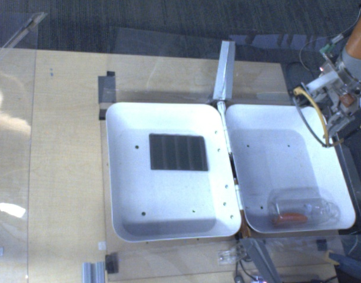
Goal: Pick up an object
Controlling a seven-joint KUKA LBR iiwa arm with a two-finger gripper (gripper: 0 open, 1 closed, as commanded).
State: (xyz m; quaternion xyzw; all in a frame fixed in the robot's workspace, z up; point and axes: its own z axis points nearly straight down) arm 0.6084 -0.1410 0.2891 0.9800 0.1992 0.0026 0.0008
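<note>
**Arm parked at the right bin's far corner, object lying at the near end**

Two shallow white bins are seen side by side on a wooden bench (50, 158). The left bin (124, 217) carries a dark ribbed rectangular pad (178, 152) near the middle of its floor. In the right bin (257, 128), a clear plastic object (301, 208) with an orange-red part (289, 219) inside or under it is found lying on its side, close to the near wall and toward the right-hand corner.

The arm's wrist (345, 81) is seen at the upper right, over the right bin's far right corner and well apart from the clear object. An orange band (358, 40) is visible above it, and a yellow cable (318, 119) is looped down past the bin's rim. The gripper itself is lost among brackets and cabling at the frame edge, so whether it is apart or together cannot be told. Nothing is seen held.

A metal bar (225, 69) is stood at the junction between the two bins at the far side.
</note>
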